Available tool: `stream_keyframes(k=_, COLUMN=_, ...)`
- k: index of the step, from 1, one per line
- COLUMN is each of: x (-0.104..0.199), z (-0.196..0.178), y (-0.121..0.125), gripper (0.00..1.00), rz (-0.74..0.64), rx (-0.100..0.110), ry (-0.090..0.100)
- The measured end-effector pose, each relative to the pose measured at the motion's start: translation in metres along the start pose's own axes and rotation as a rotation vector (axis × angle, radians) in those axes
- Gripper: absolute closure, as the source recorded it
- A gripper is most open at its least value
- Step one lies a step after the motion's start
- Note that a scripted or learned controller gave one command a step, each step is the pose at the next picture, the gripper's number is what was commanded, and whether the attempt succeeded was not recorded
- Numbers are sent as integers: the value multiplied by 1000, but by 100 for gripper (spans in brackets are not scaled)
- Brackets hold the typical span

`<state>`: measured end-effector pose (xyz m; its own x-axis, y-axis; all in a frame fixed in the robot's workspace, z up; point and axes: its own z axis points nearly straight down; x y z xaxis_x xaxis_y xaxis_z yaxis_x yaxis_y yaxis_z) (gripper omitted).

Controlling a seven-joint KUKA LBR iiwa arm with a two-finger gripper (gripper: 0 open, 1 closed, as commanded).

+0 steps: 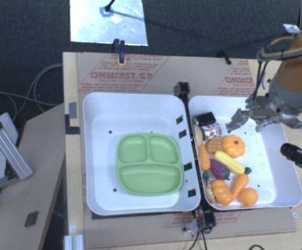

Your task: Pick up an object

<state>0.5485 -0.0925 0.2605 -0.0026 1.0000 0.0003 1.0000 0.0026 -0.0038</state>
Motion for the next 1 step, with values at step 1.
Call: stream_keyframes(k=1, x=0, z=-2, y=1, gripper=0, rz=-1, rx=-5, ry=-1)
